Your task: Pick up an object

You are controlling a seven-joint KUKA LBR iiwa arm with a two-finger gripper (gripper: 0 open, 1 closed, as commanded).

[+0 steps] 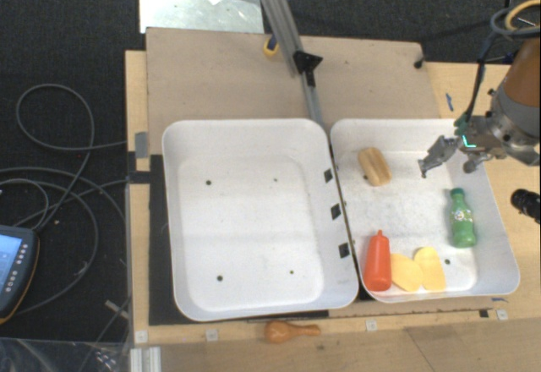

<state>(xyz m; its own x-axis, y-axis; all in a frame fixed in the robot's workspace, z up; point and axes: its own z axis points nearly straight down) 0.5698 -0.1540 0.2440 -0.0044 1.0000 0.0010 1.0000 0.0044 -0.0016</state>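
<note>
Objects for picking are gathered in the right bin [499, 265]: a tan bread-like piece [374, 166] is seen near the bin's upper left, a green bottle [461, 217] is laid lengthwise near the right wall, a red bottle [378, 260] is laid at the lower left, and two yellow pieces [418, 270] are placed just beside the red bottle, along the lower wall. The left bin [186, 142] is set next to the right one, the two rims touching down the middle. Both bins are carried on the table [220, 74].

The tool [452, 154] is held over the upper right part of the right bin, above the green bottle and to the right of the bread-like piece, well apart from both. Its fingers are seen spread apart, and nothing is pinched between them. The arm [520, 100] is brought in from the right edge.

A brown pear-shaped object [287, 330] is laid on the table below the left bin, outside both bins.
</note>
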